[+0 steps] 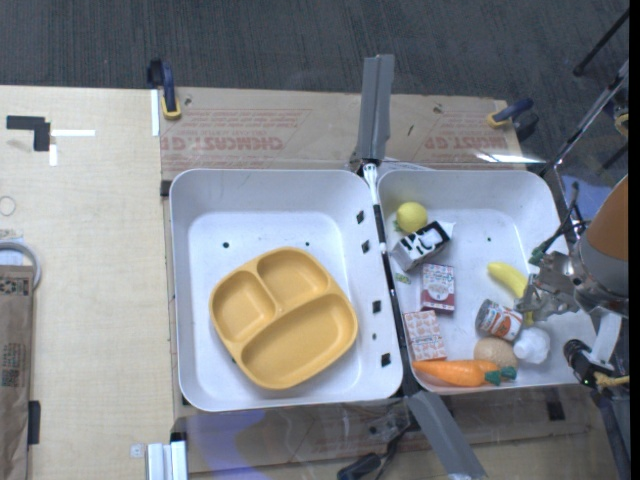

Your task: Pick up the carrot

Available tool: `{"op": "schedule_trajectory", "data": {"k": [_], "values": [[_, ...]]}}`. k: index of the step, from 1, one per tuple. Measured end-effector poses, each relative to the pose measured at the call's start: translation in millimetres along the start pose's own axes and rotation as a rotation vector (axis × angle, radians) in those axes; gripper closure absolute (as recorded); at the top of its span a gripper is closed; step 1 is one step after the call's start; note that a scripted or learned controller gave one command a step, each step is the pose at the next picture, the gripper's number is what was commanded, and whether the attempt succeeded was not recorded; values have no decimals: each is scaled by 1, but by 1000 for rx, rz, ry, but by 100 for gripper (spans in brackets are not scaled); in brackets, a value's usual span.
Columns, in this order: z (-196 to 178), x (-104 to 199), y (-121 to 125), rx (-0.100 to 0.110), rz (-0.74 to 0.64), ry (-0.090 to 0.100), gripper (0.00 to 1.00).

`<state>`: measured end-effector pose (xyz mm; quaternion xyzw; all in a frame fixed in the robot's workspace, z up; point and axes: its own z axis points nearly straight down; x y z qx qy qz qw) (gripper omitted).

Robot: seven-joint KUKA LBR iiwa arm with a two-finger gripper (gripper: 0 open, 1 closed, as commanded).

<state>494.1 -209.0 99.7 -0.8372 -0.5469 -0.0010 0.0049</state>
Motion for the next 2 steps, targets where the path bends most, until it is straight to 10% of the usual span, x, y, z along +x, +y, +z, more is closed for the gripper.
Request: {"op": "schedule_trajectory", "data": {"k": [1, 2], "values": [[-95, 44, 49, -5, -229, -9, 100], [-143, 73, 148, -6, -241, -10, 100]]}}
